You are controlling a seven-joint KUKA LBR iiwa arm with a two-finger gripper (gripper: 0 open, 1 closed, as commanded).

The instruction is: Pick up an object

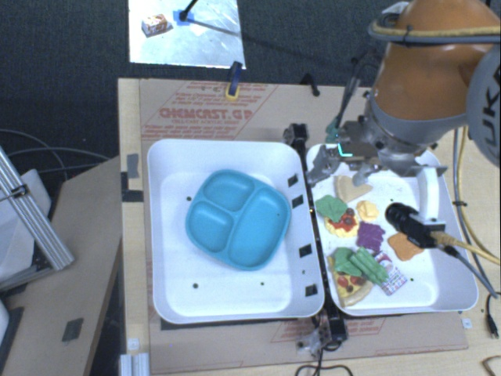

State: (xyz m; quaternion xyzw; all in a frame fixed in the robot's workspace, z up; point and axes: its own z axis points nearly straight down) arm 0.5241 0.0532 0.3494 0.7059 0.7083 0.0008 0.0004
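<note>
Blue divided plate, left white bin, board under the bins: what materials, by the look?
Blue divided plate: likely moulded plastic, smooth satin finish; uniform colour, rounded compartment ridges.
Left white bin: probably thin formed plastic, slight sheen; soft rounded rim and corners.
Board: cardboard, matte tan, with red printed lettering.

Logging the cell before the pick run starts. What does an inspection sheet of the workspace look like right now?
Surface: left bin and right bin, white, side by side on printed cardboard.
Job's things: toy food pieces heaped in the right bin, among them a green piece, a purple piece and a pizza slice.
Clutter: blue divided plate in the left bin.
Grippers: gripper over the right bin's far end.
Cables: grey cables left of the bench.
Surroundings: silvery sheet beyond the bench; metal frame at left.
</note>
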